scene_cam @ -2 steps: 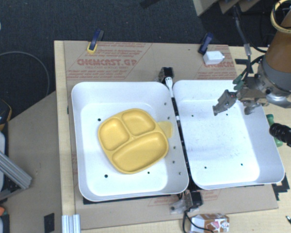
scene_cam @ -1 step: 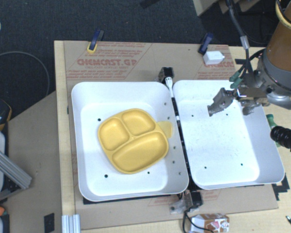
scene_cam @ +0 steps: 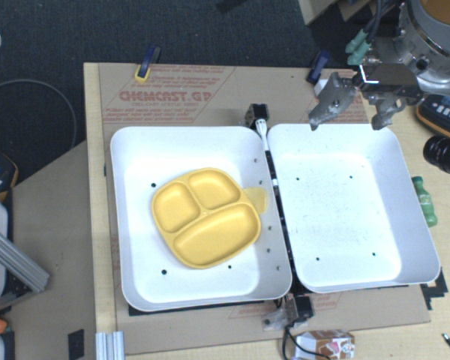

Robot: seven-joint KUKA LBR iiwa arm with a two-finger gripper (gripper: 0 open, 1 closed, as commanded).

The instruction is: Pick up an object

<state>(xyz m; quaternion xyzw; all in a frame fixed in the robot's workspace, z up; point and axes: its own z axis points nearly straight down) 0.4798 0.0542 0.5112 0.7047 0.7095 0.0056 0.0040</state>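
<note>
Yellow plastic is the first thing to notice: a divided plate (scene_cam: 205, 217) with three compartments lies flat in the left bin (scene_cam: 127, 163), a little toward the wall that this bin shares with the right bin (scene_cam: 405, 231). At the plate's edge nearest that wall, a small yellow tab or second piece sticks out, and it is hard to say if it belongs to the plate or lies under it. The right bin carries only fine dark specks on its floor. The hand (scene_cam: 355, 109) hangs over the far rim of the right bin, well apart from the plate and on the other side of the shared wall. Its two grey fingers (scene_cam: 326, 103) stand spread apart with a clear gap, and nothing is between them. The arm behind the hand is cut off by the top right corner, so only the wrist and some cables show. Both bins rest on a brown board (scene_cam: 172, 88) with red printed letters, and this board lies on the counter. A black clamp (scene_cam: 256, 115) sits at the far end of the shared wall, and one more fitting at the near end is partly hidden by wires. A green object (scene_cam: 424, 199) lies just outside the right bin, on the side away from the plate; what it is I cannot tell.
</note>
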